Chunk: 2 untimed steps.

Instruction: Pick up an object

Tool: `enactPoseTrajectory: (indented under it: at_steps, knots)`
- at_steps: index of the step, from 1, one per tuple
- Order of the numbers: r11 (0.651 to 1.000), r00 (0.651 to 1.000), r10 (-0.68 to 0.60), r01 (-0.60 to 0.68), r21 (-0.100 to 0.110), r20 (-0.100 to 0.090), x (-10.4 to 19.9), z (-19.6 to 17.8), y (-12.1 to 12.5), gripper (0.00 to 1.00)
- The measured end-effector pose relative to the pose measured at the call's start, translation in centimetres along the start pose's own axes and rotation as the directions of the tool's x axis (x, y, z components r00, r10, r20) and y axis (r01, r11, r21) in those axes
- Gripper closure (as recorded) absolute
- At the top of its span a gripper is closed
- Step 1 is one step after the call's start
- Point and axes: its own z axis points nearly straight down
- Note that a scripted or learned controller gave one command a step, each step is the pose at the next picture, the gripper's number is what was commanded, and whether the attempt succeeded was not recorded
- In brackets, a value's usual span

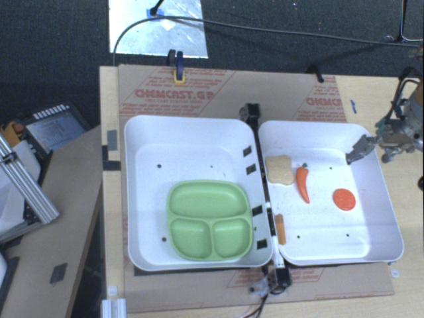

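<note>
Bench: brown cardboard sheet [199,88] under two shallow white plastic bins, side by side.
Left bin [142,144]: holds a pale green three-compartment plastic tray [209,218].
Right bin [377,237]: orange toy carrot [303,184] near its middle; tan bread-like block [279,169] just left of the carrot; flat round orange-red slice [344,199] right of the carrot; small orange stick [280,229] below-left of it.
Gripper [358,151]: at the right bin's far right rim, well apart from the carrot; nothing seen between its fingers; how far open, cannot tell.

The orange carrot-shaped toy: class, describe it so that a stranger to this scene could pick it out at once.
Find the right-hand white bin. Near its left side, an orange carrot lies beside a pale bread-like block. It is long and pointed with a dark stalk end, whereas the orange-red disc to its right is round and flat.
</note>
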Motion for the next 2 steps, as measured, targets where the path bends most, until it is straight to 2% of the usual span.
enactPoseTrajectory:
  at_steps: [1, 2]
  knots:
    - [1.0, 1.0, -0.003, 0.003, -0.009, 0.002, 0.0, -0.5, 0.2, 0.0]
    - [1.0, 1.0, 0.0, 0.0, -0.005, 0.001, 0.1, 5.8, 0.2, 0.0]
